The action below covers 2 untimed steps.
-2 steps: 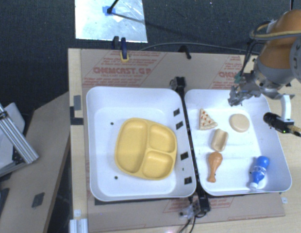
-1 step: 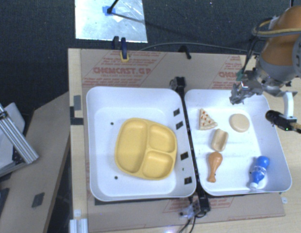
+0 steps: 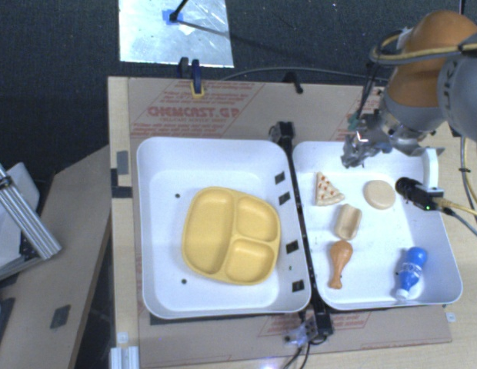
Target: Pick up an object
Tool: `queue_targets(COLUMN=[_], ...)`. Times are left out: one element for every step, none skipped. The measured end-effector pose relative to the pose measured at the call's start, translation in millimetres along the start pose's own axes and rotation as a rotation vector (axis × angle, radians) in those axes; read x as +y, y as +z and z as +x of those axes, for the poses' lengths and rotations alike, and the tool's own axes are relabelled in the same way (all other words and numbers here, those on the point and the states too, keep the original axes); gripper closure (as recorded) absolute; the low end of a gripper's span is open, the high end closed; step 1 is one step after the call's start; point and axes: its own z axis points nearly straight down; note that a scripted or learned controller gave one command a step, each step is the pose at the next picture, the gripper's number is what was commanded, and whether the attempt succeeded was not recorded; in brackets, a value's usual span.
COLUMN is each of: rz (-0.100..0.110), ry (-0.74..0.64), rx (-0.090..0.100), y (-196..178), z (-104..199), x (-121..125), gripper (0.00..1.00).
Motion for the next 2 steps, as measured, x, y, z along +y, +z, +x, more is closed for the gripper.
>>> queue_targets(rz=[-0.002, 0.0], ry=[-0.001, -0.001], rx=[0.001, 0.001], y=[-8.9, -2.2], z=[46.2, 96.6], x=[9.0, 7.2], gripper=[1.0, 1.0])
